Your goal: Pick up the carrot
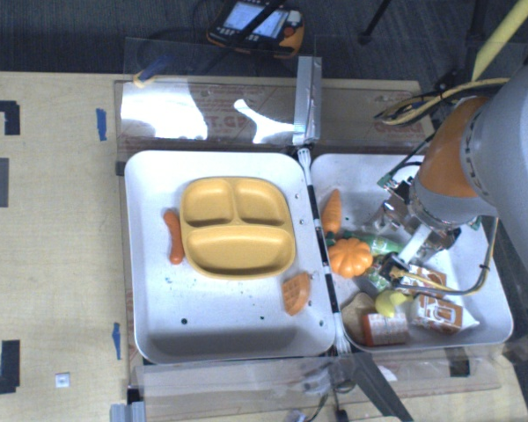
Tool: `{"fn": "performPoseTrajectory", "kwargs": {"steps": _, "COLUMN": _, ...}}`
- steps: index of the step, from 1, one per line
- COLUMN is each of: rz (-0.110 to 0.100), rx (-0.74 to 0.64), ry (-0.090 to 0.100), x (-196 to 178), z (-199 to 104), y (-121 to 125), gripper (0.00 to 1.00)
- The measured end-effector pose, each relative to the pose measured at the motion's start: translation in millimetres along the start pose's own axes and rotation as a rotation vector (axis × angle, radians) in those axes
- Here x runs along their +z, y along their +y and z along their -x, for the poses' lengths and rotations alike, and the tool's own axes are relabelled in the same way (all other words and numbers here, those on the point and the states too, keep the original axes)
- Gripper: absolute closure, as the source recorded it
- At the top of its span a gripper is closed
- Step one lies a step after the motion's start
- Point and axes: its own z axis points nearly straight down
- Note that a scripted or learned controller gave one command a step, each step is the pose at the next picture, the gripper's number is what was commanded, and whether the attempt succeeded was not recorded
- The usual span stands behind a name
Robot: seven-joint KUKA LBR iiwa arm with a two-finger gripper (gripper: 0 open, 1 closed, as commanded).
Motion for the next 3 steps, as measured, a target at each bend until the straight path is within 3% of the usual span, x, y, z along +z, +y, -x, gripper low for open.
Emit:
{"fn": "performPoseTrajectory", "kwargs": {"steps": 1, "rz": 0.006, "rx": 0.002, "ry": 0.003, "x": -12, "z": 0, "y": 2, "gripper": 1.00}}
{"fn": "performPoseTrajectory", "kwargs": {"steps": 2, "rz": 0.003, "rx": -0.175, "ry": -0.002, "x": -98, "z": -26, "y": -50, "gripper": 1.00}}
{"fn": "performPoseTrajectory", "kwargs": {"steps": 3, "rz": 0.003, "rx": 0.060, "ry": -0.002, "x": -121, "z": -57, "y": -71, "gripper": 1.00}}
